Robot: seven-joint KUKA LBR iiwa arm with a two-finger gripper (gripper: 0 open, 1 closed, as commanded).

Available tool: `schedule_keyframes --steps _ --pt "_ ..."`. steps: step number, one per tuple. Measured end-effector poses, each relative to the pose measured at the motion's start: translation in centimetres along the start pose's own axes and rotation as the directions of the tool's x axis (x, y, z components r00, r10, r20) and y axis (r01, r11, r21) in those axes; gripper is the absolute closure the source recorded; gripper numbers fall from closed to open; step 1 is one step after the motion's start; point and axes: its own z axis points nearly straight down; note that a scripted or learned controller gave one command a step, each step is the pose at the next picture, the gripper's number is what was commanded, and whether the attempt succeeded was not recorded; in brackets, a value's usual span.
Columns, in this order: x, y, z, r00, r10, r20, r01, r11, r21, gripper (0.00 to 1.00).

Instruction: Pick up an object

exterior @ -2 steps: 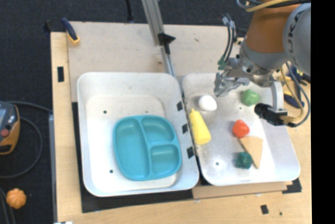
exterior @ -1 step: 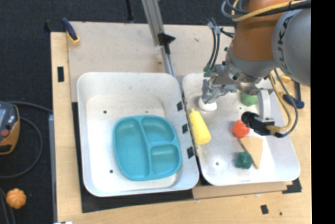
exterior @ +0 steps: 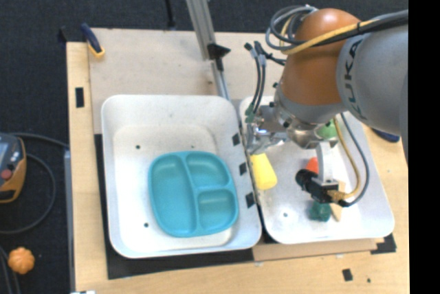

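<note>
Over the right bin (exterior: pixel 375 207), the end effector (exterior: pixel 260 137) hung low above a yellow toy (exterior: pixel 262 172) by the bin's left wall. I could not tell if it was apart or together. It might have bumped the wall or pushed the toy away. A green toy (exterior: pixel 318 211) lay nearby.

A blue clamp (exterior: pixel 93 40) is seen on the bench (exterior: pixel 151 59) at its far left corner. An orange ball (exterior: pixel 20 259) is seen left of the bench.
</note>
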Motion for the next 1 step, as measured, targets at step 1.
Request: schedule_keyframes --steps 1 --pt "3.81 -2.18 0.93 1.0 0.0 0.0 0.0 1.0 0.0 1.0"
